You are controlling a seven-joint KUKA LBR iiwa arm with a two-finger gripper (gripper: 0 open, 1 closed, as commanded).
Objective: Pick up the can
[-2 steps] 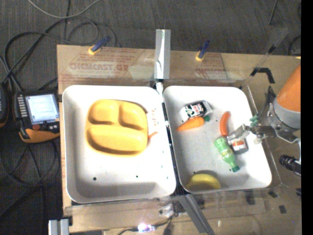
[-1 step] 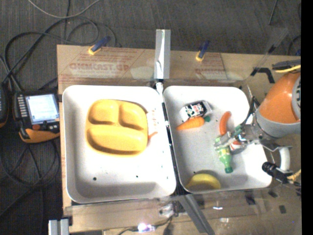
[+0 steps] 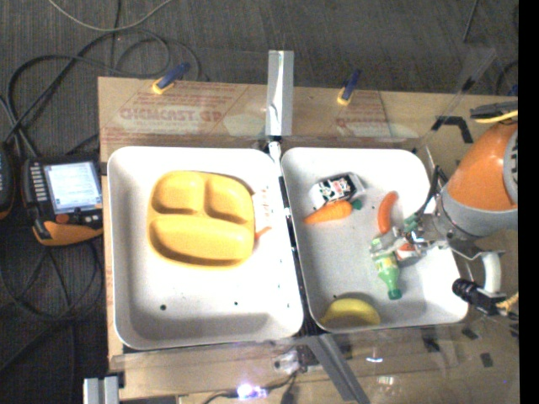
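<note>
The can (image 3: pixel 335 189), white with dark and red markings, lies on its side near the back of the right bin (image 3: pixel 421 171). My gripper (image 3: pixel 394 247) hangs over the middle right of that bin, right above the top end of a green bottle (image 3: pixel 389 278). It is well to the front right of the can and apart from it. An orange carrot (image 3: pixel 328 214) lies just in front of the can, touching or nearly touching it.
A red-orange pepper (image 3: pixel 386 210) lies between the can and the gripper. A yellow fruit (image 3: pixel 352 311) rests at the right bin's front wall. The left bin (image 3: pixel 126 293) holds a yellow divided plate (image 3: pixel 202 217). A metal divider post (image 3: pixel 280 91) stands behind the bins.
</note>
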